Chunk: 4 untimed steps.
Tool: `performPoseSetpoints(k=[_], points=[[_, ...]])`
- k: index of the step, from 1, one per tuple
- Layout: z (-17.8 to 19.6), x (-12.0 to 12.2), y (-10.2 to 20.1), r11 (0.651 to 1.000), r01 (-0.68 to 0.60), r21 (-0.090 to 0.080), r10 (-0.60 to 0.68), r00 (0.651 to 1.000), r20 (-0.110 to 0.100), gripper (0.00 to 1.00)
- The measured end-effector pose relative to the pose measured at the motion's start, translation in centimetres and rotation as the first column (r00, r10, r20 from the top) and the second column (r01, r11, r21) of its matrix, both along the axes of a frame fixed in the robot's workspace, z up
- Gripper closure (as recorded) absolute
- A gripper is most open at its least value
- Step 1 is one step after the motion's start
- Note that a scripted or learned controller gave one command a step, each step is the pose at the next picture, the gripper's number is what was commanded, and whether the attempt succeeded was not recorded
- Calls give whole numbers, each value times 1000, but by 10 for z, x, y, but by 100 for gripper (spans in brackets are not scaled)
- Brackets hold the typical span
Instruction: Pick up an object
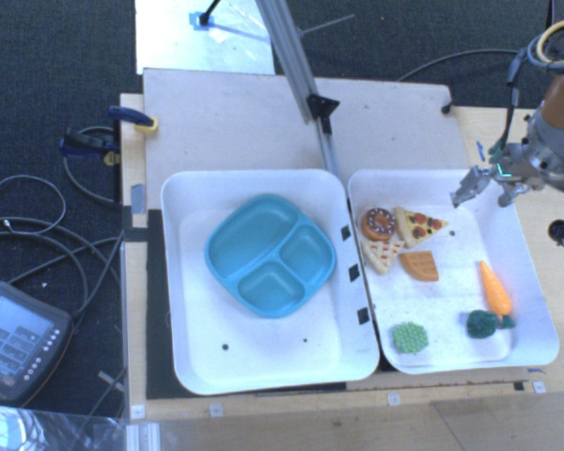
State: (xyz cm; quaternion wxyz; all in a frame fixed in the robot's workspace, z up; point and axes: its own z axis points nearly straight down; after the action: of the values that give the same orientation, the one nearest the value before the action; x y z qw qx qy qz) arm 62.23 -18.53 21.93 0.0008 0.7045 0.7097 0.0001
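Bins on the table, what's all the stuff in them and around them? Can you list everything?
Bins: two, white, side by side on the bench.
Divided plate: one, blue, in the left bin.
Donut: one, brown with pink, top left of the right bin.
Pizza slice: one, yellow and red, beside the donut.
Waffle piece: one, tan, below the donut.
Bread piece: one, orange-brown, right of the waffle piece.
Carrot: one, orange, right side of the right bin.
Broccoli: one, dark green, below the carrot.
Round leafy toy: one, light green, bottom of the right bin.
Tablet: one, grey, on the floor at left.
Claw: one, grey, above the right bin's top right corner.
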Motion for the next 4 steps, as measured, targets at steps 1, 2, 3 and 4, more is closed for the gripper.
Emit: performPoseSetpoints(k=[1,2,3,4], points=[[-62,-4,0,1000,5,1,-5,1000,-5,0],[-118,2,8,1000,1,2,-1,1000,-4,0],[-124,5,7,1000,2,1,-2,1000,4,0],[-112,6,7,1000,-1,-2,1,1000,10,100]])
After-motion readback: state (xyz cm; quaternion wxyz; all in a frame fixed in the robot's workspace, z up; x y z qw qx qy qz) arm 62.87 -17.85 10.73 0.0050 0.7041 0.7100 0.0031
